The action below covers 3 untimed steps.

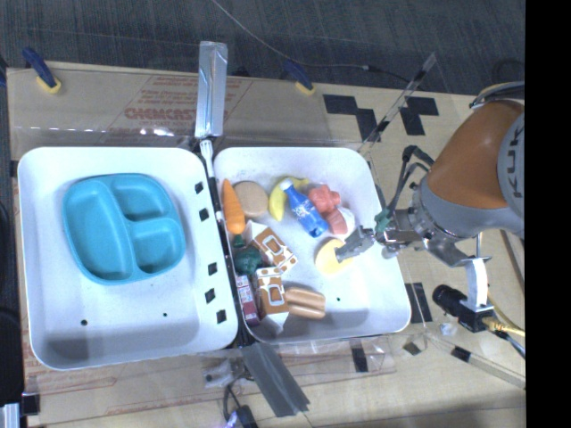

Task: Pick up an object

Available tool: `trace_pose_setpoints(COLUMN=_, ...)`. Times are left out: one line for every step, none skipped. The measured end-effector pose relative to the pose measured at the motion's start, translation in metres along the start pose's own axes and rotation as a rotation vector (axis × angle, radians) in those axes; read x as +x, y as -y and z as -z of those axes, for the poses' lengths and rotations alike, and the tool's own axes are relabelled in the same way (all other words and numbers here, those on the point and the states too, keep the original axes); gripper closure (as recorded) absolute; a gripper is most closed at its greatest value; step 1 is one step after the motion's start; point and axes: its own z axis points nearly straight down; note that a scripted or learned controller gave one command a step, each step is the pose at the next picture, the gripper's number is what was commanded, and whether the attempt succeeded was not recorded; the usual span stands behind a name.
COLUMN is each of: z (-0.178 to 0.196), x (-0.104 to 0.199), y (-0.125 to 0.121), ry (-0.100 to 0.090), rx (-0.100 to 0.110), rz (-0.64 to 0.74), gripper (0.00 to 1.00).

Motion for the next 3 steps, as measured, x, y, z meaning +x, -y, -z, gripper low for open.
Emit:
trace_pose_setpoints(z=-0.122, x=0.017, y=-0.063, ry=0.005, rx=-0.014, rz=-0.124, gripper=0.0)
trace_pose_setpoints(z=-0.122, x=0.052, y=-0.013, ry=0.008, rx=-0.017, rz=0.087, gripper=0.0)
trace_pose_setpoints(z=-0.121, x=0.079, y=-0.039, ry=0.017, rx=-0.016, rz=-0.016, gripper=0.0)
